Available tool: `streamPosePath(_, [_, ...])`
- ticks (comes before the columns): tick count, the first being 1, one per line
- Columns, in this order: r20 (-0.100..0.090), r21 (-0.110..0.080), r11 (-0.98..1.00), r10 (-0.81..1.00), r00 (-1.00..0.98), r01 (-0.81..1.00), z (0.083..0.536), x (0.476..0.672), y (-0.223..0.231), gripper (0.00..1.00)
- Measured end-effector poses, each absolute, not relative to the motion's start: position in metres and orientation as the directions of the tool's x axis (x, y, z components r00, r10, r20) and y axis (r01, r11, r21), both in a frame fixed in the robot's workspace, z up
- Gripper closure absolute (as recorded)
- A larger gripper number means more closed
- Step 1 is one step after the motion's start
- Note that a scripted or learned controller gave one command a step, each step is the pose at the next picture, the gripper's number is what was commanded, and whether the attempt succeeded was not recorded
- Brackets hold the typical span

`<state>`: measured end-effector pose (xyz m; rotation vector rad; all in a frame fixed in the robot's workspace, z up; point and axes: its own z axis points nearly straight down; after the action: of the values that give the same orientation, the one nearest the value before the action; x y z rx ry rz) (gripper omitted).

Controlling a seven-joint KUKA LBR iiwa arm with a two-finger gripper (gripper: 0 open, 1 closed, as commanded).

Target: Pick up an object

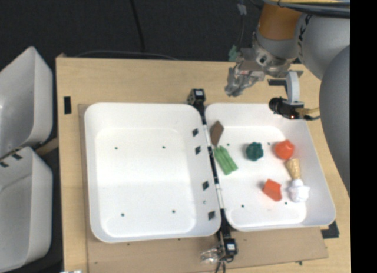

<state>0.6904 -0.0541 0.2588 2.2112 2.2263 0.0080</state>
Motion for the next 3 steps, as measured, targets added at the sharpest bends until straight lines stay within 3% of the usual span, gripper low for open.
streamPosePath(3, [0.0,0.003,0.006,1.0,-0.006,1.0,0.317,0.69,0.086,1.0])
